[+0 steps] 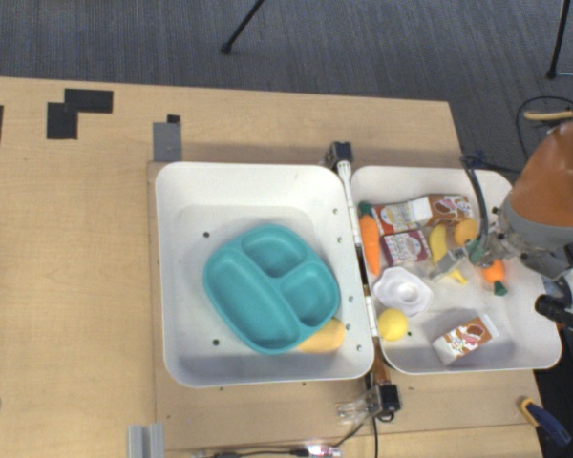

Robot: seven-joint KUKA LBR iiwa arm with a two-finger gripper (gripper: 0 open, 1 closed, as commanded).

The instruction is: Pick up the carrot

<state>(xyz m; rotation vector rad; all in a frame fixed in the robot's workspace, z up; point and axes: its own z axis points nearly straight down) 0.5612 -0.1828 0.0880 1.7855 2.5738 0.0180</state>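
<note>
A long orange carrot [370,244] with a green top lies along the left wall of the right bin [525,351]. A smaller orange piece with a green tip [497,274] rests near the bin's right side. The grey arm with its orange band [554,184] reaches in from the right. Its gripper [479,249] hangs low over the bin's right half, just left of the small orange piece and far right of the long carrot. Nothing is seen held in it.
The right bin also holds snack packets [408,232], a banana [439,243], a white cup [404,292], a lemon [392,324] and a small carton [466,339]. The left bin [177,256] holds a teal divided plate [272,287] and a yellow item [325,338].
</note>
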